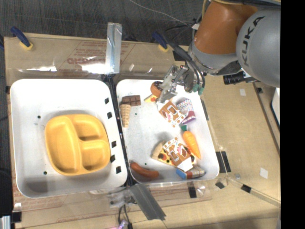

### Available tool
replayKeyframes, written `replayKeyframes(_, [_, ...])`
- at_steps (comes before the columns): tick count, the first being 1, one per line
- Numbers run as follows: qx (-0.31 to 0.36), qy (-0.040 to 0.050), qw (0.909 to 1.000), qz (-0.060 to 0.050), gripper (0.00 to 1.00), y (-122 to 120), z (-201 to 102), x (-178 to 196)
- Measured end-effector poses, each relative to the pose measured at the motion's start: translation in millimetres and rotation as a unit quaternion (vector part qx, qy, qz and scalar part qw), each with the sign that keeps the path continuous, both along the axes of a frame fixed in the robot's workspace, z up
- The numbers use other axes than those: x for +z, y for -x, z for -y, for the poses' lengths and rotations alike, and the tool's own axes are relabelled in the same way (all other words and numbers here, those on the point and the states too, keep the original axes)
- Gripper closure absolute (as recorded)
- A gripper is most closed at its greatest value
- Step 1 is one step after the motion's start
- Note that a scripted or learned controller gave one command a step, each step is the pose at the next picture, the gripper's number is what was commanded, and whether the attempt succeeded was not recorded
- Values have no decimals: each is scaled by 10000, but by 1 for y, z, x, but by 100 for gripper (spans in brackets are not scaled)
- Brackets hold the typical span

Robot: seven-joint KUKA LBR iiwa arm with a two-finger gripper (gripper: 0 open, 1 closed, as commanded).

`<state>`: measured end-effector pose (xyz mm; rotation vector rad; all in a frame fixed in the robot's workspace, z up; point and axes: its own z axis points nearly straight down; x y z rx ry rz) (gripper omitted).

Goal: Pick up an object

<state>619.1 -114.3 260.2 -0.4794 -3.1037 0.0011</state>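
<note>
Sausage at the right bin's near edge, carrot and pizza slice beside it, claw over the far end, grip state unclear, yellow tray in the left bin

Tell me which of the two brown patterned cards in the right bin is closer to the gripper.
The upper card, just below the gripper. The other card lies lower, beside the carrot.

"KUKA" lettering on grey arm
</note>
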Motion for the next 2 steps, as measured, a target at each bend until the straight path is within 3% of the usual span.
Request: replayKeyframes(2, [199,14,9998,54,100,-9,-7,15])
